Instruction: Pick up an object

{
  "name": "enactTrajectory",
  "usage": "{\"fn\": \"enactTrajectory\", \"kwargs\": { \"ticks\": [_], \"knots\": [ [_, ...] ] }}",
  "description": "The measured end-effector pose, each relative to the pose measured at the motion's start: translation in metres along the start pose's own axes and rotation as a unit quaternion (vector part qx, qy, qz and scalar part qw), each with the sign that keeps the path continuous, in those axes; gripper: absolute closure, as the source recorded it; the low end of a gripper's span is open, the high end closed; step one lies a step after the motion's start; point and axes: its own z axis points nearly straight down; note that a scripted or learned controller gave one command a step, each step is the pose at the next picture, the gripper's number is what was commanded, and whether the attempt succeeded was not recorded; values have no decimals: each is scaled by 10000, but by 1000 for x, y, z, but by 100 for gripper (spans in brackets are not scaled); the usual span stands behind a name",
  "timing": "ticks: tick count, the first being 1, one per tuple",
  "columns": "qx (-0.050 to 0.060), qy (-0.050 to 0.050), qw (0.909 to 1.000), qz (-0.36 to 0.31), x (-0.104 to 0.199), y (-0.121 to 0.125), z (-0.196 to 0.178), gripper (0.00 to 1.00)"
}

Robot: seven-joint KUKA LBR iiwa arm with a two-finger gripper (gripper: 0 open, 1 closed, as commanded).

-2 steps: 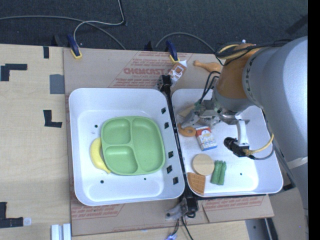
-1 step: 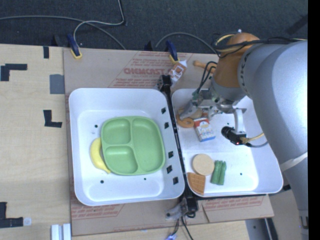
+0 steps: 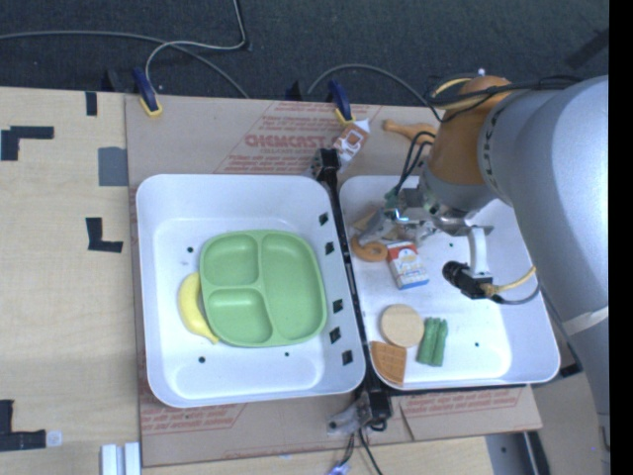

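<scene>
Left bin [image 3: 158,265], centre-left of the frame: one green divided plate [image 3: 263,287] with three compartments, lying flat. A banana [image 3: 192,307] is tucked against the plate's left edge, partly under it.

Right bin [image 3: 514,349], centre-right of the frame: my gripper [image 3: 398,218] is low in its upper left part, close to the wall shared with the left bin. Whether my pincer is spread or pressed together, I cannot tell; the tips are lost in clutter and shadow.

Just below my gripper: a small red-and-white carton [image 3: 406,265], lying tilted. Whether I touch it, I cannot tell.

To the left of the carton, near the dividing wall: a small tan item [image 3: 370,251], kind unclear.

Lower part of the right bin: a round tan disc like a cracker [image 3: 401,325]. Just to its right, a green vegetable-like piece [image 3: 433,340]. Below the disc at the bin's lower left corner, an orange-brown piece [image 3: 390,363].

My arm [image 3: 554,176]: grey, entering from the right of the frame, with the orange band [image 3: 457,146] above the wrist. A black cable fitting [image 3: 467,279] hangs beside the carton, to its right.

Under both bins: a cardboard sheet [image 3: 198,137] with red print, held by blue-and-yellow clamps [image 3: 148,97] at its top edge.
</scene>
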Motion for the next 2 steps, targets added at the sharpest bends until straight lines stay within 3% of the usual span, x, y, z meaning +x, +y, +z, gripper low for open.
{"fn": "enactTrajectory", "kwargs": {
  "ticks": [1,2],
  "knots": [
    [12,12,10000,-9,-2,17,1,0],
    [23,14,10000,-18,-1,17,-10,100]
  ]
}}
